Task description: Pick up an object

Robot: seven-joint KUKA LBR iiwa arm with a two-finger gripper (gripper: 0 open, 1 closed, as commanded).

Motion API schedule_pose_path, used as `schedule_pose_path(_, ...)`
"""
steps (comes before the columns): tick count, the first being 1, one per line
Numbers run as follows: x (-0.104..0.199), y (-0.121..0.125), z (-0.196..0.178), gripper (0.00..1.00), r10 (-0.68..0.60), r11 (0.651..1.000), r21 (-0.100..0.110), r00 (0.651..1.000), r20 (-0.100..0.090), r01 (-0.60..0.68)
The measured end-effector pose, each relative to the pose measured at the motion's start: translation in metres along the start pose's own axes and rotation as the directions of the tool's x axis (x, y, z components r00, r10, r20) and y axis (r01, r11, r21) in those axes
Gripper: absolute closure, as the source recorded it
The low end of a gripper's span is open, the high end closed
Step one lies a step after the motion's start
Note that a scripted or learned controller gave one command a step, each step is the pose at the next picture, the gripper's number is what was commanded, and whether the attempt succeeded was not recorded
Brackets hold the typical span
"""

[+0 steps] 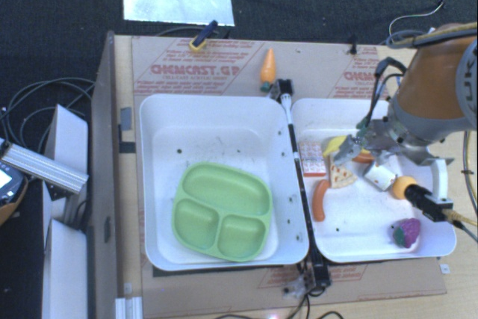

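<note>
The right bin (433, 244) holds several toy foods. A yellow piece (333, 143) lies at its upper left beside a red-and-white card (311, 158). A pizza slice (343, 176) and a red sausage (320, 200) lie lower down. Purple grapes (406, 232) sit in the near right corner. My gripper (348, 153) is low over the bin's left part, right beside the yellow piece and just above the pizza slice. An orange piece (364, 158) shows partly under it. The arm hides whatever sits behind the wrist.
The left bin (160, 131) holds a green divided plate (222, 211). A toy carrot (267, 65) lies on the board behind the bins. A divider rail (295, 153) runs between the bins. A white cylinder (379, 175) and an orange ball (404, 186) lie right of the pizza.
</note>
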State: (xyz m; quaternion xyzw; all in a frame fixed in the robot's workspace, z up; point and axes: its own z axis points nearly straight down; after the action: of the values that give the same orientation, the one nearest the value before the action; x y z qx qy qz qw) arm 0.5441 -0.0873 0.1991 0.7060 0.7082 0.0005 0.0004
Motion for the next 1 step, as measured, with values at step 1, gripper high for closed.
schedule_pose_path(1,-0.0090,0.0244,0.0709,0.00,0.002,1.000,0.002,1.000,0.000,-0.002)
